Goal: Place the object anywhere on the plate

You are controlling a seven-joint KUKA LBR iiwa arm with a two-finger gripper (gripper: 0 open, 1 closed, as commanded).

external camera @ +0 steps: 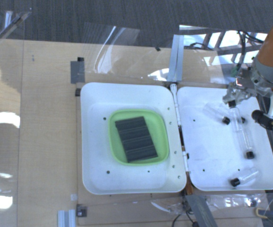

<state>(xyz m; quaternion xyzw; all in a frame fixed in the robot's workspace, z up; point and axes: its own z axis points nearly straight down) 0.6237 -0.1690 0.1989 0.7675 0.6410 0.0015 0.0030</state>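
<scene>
A dark grey ribbed block lies flat on the green plate, which sits in the middle of the left white bin. The block is a little tilted and rests fully inside the plate's rim. My gripper hangs over the far right part of the right white bin, well away from the plate and block. The grey wrist and orange band above it reach in from the right edge. Nothing shows in the gripper.
In the right bin lie clear plastic tubes with black caps: a long one under the gripper, a short one near the front, another at the back. A metal post stands behind the bins' joint.
</scene>
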